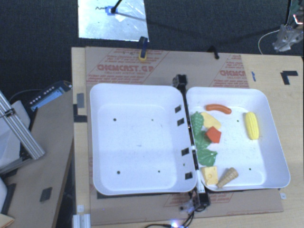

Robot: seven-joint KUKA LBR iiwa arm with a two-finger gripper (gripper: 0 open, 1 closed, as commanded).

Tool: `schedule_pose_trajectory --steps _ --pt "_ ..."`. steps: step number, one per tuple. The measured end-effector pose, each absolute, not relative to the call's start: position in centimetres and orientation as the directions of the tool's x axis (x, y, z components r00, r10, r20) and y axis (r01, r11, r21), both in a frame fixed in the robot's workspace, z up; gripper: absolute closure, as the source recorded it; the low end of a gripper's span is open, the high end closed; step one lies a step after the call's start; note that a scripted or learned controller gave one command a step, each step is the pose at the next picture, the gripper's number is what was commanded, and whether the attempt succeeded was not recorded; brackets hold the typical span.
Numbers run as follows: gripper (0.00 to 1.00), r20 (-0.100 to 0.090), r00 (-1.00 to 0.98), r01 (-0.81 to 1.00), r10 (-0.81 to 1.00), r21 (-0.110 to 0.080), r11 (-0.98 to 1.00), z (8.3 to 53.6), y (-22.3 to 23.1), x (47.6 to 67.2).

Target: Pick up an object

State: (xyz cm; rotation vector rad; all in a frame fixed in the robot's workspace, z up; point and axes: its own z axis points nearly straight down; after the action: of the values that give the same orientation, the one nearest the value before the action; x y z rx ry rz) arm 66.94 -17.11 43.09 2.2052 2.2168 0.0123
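Note:
The right bin (273,127) holds several toy foods. A red sausage (218,109) lies near its back wall. A yellow corn cob (251,125) lies toward the right side. An orange-red block (213,135) rests on a pale yellow wedge (211,121). Green leafy pieces (203,148) run along the bin's left wall. A yellow cheese piece (210,175) and a tan cone (227,176) sit near the front wall.
The left bin (137,139) stands beside the right one, joined by a black clip strip (186,137). Both rest on a cardboard sheet (128,68). A yellow-blue clamp (142,49) sits at the bench's back edge. A metal plate (112,12) lies on the floor behind.

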Motion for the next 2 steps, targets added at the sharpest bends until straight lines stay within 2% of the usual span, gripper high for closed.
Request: schedule_pose_trajectory --steps 1,2 --pt "1.0 -0.006 -0.002 1.0 1.0 0.015 0.002 54.3 -19.5 66.8" --pt "1.0 -0.001 -0.001 1.0 1.0 0.002 0.001 53.5 -20.7 64.5"
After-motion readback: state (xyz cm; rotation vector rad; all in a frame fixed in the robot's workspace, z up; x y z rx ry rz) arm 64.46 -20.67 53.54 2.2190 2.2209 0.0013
